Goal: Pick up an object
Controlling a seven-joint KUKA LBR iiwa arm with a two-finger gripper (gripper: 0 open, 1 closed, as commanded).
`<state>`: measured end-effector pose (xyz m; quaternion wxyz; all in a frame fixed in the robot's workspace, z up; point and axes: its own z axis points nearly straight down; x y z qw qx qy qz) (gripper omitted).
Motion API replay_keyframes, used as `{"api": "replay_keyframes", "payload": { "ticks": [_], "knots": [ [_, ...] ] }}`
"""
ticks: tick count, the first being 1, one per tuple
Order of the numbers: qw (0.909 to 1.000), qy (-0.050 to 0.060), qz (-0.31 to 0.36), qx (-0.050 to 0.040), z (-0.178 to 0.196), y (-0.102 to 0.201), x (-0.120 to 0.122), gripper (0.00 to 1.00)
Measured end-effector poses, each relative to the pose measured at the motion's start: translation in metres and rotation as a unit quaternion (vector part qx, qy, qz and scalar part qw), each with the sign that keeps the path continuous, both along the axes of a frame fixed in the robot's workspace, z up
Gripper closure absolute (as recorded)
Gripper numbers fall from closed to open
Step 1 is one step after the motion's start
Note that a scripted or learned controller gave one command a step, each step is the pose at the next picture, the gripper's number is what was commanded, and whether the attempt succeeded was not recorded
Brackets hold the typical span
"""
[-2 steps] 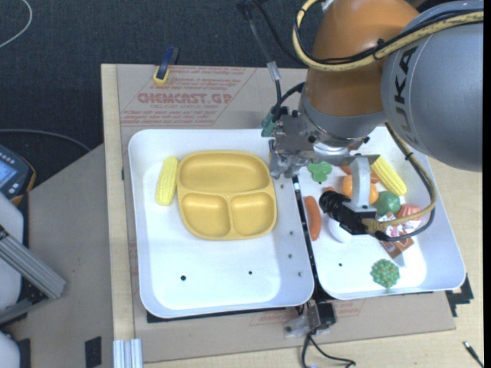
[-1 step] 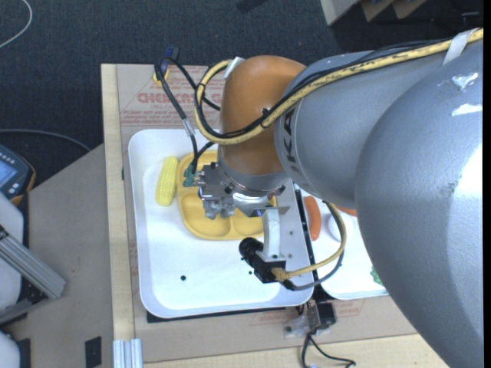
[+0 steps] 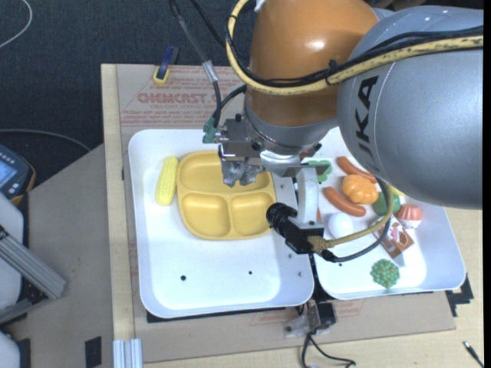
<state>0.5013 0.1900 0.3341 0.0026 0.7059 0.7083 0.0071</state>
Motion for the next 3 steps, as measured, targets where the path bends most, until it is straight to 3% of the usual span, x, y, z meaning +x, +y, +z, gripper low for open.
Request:
{"api": "replay_keyframes", "payload": {
  "ticks": [1, 3],
  "knots": [
    [1.0, 0.002, -0.003, -0.0015, 0.071, -0.037, -0.022, 1.0],
    [1.0, 0.003, 0.0, -0.0032, 0.087, -0.034, -0.021, 1.0]
  ]
}}
